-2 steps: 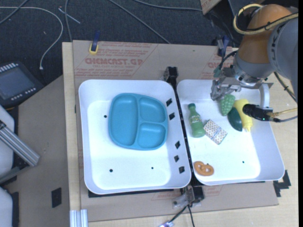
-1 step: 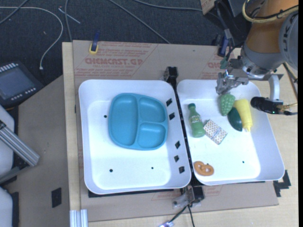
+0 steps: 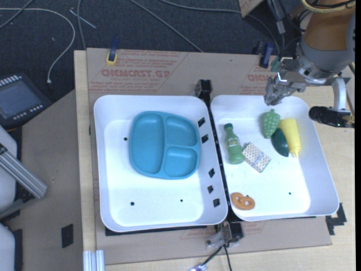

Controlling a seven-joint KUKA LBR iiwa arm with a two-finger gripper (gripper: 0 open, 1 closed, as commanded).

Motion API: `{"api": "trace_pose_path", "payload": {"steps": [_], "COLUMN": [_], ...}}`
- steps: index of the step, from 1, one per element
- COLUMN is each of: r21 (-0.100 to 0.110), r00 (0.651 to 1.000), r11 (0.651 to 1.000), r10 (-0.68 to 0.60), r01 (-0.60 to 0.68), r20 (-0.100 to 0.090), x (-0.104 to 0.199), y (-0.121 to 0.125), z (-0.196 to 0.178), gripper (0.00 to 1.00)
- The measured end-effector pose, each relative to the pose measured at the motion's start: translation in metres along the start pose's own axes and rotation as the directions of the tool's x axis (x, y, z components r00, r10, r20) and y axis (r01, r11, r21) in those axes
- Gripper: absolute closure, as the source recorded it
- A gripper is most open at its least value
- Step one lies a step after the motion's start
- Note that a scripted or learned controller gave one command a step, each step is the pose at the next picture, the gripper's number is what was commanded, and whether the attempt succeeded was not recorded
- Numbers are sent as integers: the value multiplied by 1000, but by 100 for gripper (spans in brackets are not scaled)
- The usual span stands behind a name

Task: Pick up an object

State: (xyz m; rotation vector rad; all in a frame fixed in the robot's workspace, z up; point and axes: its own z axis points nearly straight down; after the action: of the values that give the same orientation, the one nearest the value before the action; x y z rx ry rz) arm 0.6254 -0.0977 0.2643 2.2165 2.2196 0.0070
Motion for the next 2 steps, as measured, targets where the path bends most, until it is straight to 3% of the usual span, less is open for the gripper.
{"api": "trace_pose_path", "payload": {"steps": [2], "r21": [12], "r00": [1000], "r11": [1000], "r10": [-3], "r01": [3], "r20": [-3], "x": [96], "y": [-50], "z": [33], "gripper": [100]}}
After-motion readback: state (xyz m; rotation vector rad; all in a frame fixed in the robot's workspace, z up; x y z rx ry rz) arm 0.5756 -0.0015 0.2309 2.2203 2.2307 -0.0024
